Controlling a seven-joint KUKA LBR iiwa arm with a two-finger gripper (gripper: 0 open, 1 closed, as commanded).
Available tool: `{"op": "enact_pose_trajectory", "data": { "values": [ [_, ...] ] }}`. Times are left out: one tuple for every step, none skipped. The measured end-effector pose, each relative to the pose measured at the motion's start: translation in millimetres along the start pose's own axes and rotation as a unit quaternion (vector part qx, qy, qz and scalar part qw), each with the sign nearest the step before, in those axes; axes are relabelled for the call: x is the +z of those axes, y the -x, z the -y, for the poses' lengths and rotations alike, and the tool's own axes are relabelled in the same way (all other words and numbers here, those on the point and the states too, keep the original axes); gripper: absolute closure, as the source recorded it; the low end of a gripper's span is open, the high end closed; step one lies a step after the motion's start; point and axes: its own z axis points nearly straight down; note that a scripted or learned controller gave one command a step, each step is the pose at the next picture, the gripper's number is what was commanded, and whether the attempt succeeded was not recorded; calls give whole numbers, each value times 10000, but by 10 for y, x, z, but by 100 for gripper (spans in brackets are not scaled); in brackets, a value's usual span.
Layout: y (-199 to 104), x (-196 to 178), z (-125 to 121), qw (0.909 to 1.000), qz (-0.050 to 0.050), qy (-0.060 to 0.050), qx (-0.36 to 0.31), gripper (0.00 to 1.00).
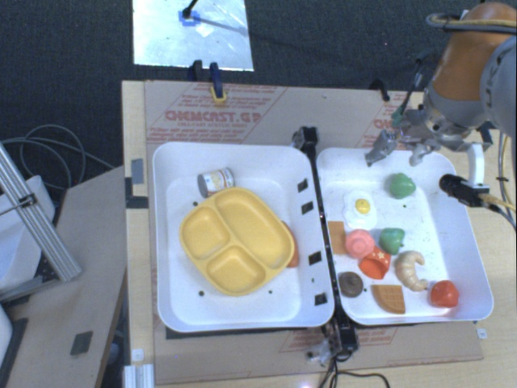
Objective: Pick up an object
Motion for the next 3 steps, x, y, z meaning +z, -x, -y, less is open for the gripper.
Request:
{"op": "enact_pose_trajectory", "data": {
  "values": [
    [-168, 1224, 521, 10000, -6, -29, 7, 0],
    [456, 1156, -51, 10000, 14, 31, 21, 0],
    [857, 1159, -113, 10000, -6, 0, 19, 0]
  ]
}}
